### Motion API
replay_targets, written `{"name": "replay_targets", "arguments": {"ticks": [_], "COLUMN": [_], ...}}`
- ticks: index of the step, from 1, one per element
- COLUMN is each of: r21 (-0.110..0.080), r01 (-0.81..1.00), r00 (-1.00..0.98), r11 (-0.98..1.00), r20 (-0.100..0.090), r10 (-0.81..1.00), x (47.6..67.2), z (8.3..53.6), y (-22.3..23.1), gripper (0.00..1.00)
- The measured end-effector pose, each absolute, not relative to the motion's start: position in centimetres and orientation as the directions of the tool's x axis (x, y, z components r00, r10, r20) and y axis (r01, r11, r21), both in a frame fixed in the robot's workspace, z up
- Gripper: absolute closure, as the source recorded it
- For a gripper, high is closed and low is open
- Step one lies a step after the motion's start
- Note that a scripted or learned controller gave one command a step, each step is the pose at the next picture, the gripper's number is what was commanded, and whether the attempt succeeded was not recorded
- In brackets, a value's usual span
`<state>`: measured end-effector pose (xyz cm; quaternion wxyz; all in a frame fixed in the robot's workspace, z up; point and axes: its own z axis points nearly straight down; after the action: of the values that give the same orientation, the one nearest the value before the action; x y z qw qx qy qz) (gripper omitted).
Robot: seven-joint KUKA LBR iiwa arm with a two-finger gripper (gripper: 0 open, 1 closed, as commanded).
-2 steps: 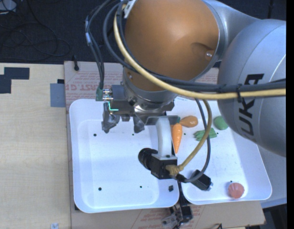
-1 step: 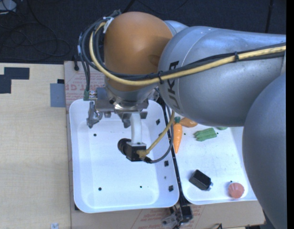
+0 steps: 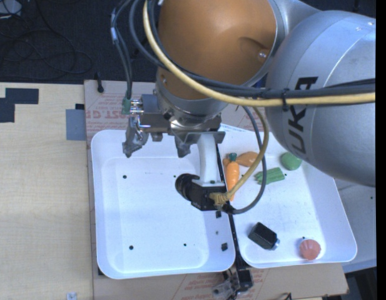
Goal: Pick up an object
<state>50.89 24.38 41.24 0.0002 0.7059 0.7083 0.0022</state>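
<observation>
My gripper (image 3: 157,145) hangs over the back edge of the left white bin (image 3: 117,230), its two dark fingers (image 3: 132,140) spread apart with nothing between them, so it is open. The objects lie in the right bin (image 3: 330,211): an orange carrot-like toy (image 3: 231,169) and an orange piece (image 3: 246,159) at the back, a green round piece (image 3: 291,161), a green pod (image 3: 270,176), a black block (image 3: 263,235) and a reddish ball (image 3: 309,249) near the front. All of them lie to the gripper's right.
The arm's large grey and orange body (image 3: 243,42) covers the back of both bins. A black fitting (image 3: 193,191) on a yellow cable hangs over the ridge between the bins. A wooden bench top (image 3: 36,199) extends to the left.
</observation>
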Motion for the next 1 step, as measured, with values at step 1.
{"name": "replay_targets", "arguments": {"ticks": [1], "r21": [-0.006], "r01": [1.0], "r00": [0.002], "r11": [-0.002], "r20": [-0.003], "r10": [1.0], "x": [57.18], "z": [27.64], "y": [24.32], "gripper": [0.0]}}
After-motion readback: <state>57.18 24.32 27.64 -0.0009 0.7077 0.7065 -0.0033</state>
